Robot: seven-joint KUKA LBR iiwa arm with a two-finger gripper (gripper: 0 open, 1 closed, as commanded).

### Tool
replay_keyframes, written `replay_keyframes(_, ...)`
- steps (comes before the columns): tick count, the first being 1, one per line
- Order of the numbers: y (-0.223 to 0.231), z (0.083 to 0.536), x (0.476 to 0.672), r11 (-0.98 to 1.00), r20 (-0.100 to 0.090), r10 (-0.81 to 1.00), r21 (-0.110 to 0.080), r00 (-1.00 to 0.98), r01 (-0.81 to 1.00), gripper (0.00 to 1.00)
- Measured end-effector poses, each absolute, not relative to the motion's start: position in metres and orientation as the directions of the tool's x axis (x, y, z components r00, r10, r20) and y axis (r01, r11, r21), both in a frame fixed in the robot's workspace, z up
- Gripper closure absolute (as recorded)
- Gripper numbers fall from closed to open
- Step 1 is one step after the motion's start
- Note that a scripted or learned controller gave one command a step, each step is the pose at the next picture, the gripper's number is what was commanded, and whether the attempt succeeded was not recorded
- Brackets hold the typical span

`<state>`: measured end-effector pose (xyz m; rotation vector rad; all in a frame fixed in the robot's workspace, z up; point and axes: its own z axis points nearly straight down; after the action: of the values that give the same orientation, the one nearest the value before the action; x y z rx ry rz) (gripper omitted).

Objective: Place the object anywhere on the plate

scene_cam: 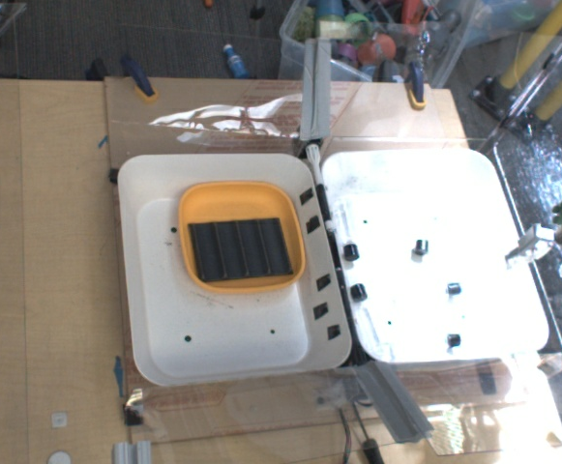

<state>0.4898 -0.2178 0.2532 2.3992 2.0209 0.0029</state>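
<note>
Nearest, a grey bracket sits at the bench's front edge between the bins. Hand: cannot tell how far open it is or whether it has hold of anything. Black ridged block lies flat on the orange plate, toward the plate's front rim, in the left bin. Right bin has small black studs on its floor. Placement looks done, I judge. Risks: another grasp try could drag the block over that front rim, or a low pass could nudge the loose plate across the bin floor.
</note>
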Motion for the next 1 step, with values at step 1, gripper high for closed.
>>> replay_keyframes(1, -0.2178, 0.2532, 0.4898, -0.170, -0.002, 0.985, 0.005, 0.170, 0.985, 0.00)
